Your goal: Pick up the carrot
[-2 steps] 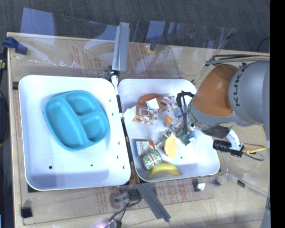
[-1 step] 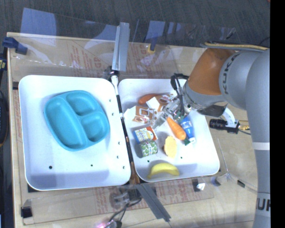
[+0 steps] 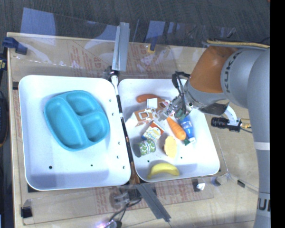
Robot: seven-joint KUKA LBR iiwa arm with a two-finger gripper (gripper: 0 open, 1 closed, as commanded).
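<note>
Carrot position: the carrot (image 3: 176, 128) lies flat in the right bin (image 3: 206, 161), toward that bin's right wall and about midway between its far and near edges, its length running at a slant from upper left to lower right.
Neighbours: a blue-and-white tube (image 3: 188, 129) lies just beside the carrot on its right, apparently touching along its side; a yellow lemon-like piece (image 3: 170, 147) sits near its lower end; small printed cartons (image 3: 147, 115) crowd its upper left; a sausage (image 3: 147, 98) lies toward the far edge and a banana (image 3: 163, 169) by the near edge.
Gripper: the gripper (image 3: 173, 109) is low over the clutter at the carrot's upper end; whether it is spread or closed I cannot tell, and nothing is seen held.
Left bin: the left bin (image 3: 33, 165) carries a blue divided plate (image 3: 77, 119), well apart from the carrot.
Likely handling: it looks like a toy carrot, so probably light, stiff and smooth; the tapered, rounded body could slide out of a pinch.
Where to take hold: across the thicker middle, closing crosswise to its length; the tube on the right leaves little room on that side.
</note>
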